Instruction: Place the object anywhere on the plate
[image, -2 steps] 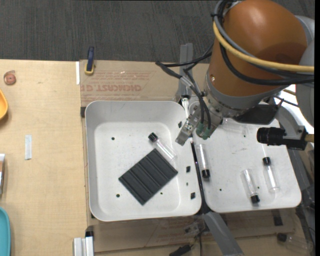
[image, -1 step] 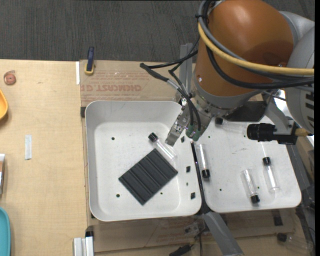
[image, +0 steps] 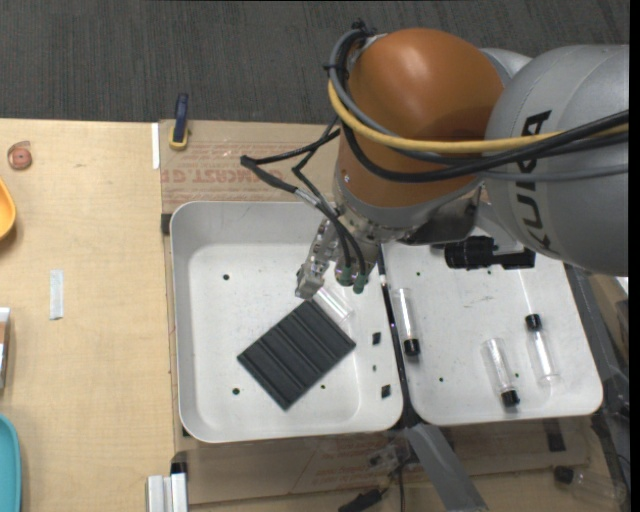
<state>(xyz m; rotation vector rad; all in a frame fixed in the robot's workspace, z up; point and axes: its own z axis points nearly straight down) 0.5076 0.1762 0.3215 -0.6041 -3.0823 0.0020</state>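
Gripper hung low over the left bin, near that bin's right wall and toward its far edge. Could not tell whether it was open or closed; wrist and cables hid too much.

Task's thing: a small clear tube, seen just under the gripper tip and at the far corner of the dark ribbed plate. Unclear whether it was gripped, resting on the plate, or just beside it.

The plate lay flat, turned at a slant, in the middle of the left bin toward its near edge.

The right bin carried three more capped tubes: one along its left wall, two toward its near right corner.

Handling, as judged:
- The tube looked light and stiff, likely plastic, smooth and round, so prone to slip or roll.
- Best hold would be across the barrel near its middle, squeezed square to its long axis; a hold near an end would let it pivot.
- The plate's grooves should check rolling if the tube was laid along them.
- A low release was advisable; a drop might bounce it off the plate.
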